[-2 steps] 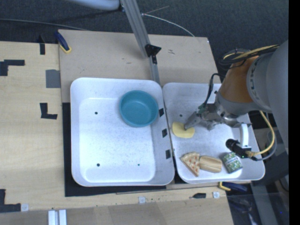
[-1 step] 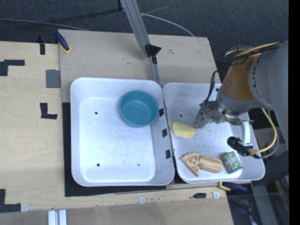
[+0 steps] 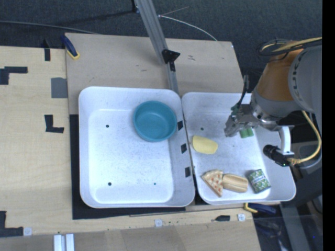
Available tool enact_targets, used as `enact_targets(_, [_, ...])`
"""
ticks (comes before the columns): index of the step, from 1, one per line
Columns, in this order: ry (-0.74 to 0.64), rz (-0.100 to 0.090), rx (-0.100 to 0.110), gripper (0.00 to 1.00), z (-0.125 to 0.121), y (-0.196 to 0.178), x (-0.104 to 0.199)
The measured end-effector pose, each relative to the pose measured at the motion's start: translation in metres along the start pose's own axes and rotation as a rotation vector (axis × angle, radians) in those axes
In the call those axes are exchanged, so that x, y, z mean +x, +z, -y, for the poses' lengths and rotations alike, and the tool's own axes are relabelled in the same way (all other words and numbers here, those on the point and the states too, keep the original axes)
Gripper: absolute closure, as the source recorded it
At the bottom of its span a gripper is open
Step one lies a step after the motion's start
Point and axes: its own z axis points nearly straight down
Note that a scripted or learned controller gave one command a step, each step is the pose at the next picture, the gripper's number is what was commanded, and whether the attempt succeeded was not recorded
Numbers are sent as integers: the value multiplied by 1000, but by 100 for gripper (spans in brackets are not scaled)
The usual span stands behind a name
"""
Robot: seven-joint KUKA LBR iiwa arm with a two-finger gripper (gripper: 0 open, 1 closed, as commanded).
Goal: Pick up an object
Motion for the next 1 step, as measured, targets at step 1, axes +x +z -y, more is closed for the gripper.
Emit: enact_targets(1, [0,1,-2,100,-9,-50,-6])
